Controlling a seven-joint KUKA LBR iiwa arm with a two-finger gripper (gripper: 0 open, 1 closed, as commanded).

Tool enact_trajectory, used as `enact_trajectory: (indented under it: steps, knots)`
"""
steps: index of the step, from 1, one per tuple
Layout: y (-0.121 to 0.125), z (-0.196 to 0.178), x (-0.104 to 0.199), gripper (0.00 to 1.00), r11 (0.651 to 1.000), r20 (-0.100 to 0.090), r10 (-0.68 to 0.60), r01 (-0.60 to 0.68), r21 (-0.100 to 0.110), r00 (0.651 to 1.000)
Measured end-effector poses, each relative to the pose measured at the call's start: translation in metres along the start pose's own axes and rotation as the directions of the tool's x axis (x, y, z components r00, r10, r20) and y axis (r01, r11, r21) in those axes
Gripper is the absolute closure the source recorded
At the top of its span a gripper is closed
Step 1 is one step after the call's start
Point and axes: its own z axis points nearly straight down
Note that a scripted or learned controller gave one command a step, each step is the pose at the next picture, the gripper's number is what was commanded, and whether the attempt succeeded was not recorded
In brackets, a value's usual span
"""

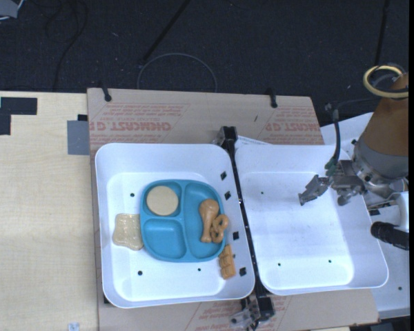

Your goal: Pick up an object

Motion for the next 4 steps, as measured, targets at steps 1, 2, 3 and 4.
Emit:
enact_trajectory:
  steps: [1,2,3,4]
  knots:
    - [0.003,-0.008,0.000,0.00,1.000,0.003,-0.002,0.002,-0.014,1.000]
    - [0.004,0.057,0.004,0.00,1.000,0.000,-0.002,0.002,-0.006,1.000]
    - [0.012,0.116,0.008,0.00,1.000,0.000,-0.001,0.001,-0.008,1.000]
    - [0.011,0.123,0.008,0.00,1.000,0.001,0.002,-0.002,-0.011,1.000]
